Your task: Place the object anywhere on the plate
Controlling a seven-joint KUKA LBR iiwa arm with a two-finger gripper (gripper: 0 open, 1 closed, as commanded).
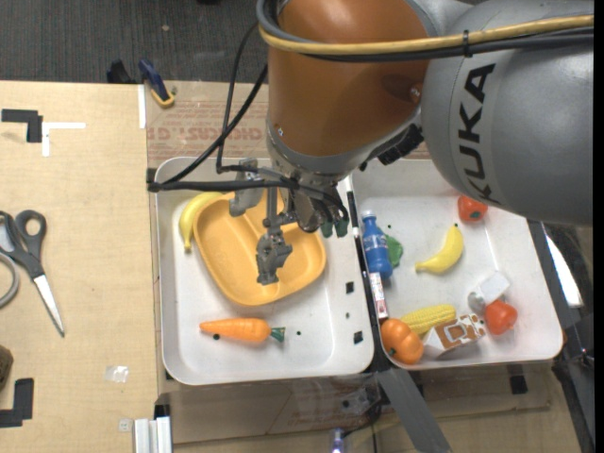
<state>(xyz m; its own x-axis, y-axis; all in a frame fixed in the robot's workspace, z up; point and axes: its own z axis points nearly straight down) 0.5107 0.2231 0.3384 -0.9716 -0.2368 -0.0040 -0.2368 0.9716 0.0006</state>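
A yellow plate (pixel 222 245) lies tilted in the left white bin (pixel 175 347), in its back half. My gripper (pixel 272 259) hangs under the orange wrist, directly over the plate's middle and close to its surface. I see no object clearly between its tips. A yellow banana (pixel 192 215) lies against the plate's back-left rim. An orange carrot (pixel 236 330) with a green end lies in the same bin, in front of the plate.
The right bin (pixel 528 347) holds a blue bottle (pixel 375 246), a second banana (pixel 444 251), a red tomato (pixel 472 209), corn (pixel 427 318), an orange (pixel 402 342) and a small box (pixel 462 331). Scissors (pixel 33 262) lie on the bench at the left.
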